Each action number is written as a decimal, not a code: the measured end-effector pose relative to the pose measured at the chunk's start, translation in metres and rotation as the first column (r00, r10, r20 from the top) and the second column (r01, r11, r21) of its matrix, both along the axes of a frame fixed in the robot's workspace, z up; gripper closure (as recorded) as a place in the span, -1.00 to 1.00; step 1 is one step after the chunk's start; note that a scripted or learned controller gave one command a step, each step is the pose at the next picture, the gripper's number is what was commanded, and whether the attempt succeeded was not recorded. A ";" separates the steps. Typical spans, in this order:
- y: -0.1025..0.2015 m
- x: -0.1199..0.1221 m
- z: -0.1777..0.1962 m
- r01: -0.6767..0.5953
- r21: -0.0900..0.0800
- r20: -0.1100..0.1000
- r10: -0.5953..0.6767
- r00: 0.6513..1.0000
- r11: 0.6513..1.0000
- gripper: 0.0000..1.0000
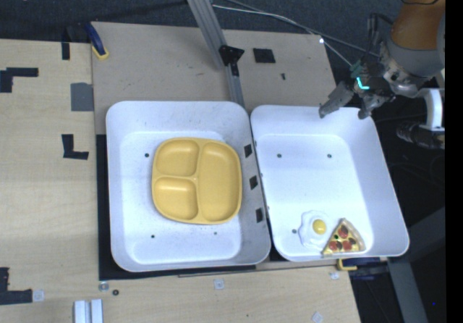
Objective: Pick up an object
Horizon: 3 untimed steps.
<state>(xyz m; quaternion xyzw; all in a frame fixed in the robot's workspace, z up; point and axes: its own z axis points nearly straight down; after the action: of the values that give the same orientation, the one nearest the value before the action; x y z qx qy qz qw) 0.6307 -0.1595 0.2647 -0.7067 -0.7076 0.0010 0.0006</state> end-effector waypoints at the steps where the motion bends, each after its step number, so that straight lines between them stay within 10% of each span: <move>1: 0.000 0.000 0.001 0.000 0.000 0.001 0.000 1.000 1.000 -1.00; 3: -0.009 0.009 -0.119 0.000 0.000 -0.003 0.000 1.000 1.000 -1.00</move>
<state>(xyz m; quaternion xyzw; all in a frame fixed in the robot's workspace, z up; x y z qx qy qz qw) 0.6400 -0.1690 0.1462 -0.7067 -0.7075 0.0023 0.0017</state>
